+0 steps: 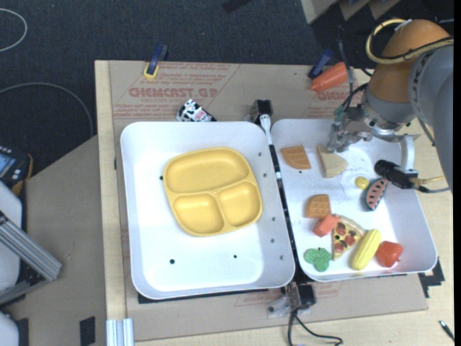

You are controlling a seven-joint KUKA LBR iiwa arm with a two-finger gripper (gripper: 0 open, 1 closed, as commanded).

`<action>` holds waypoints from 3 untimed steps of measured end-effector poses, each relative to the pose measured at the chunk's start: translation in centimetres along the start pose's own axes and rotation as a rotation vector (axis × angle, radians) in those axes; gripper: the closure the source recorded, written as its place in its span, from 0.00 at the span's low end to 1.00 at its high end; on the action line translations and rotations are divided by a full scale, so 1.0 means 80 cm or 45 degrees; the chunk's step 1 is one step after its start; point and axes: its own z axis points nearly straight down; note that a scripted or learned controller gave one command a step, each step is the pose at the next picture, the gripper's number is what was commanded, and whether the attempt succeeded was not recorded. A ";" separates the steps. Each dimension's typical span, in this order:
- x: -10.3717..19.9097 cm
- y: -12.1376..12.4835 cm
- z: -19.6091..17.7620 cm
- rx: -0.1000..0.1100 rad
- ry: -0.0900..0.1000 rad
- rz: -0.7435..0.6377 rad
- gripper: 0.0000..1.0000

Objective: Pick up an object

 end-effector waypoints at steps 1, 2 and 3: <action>-0.005 -0.004 -0.057 0.010 -0.005 0.004 1.00; 0.004 0.010 -0.127 0.008 -0.004 0.001 1.00; 0.004 0.011 -0.153 0.011 -0.003 0.003 1.00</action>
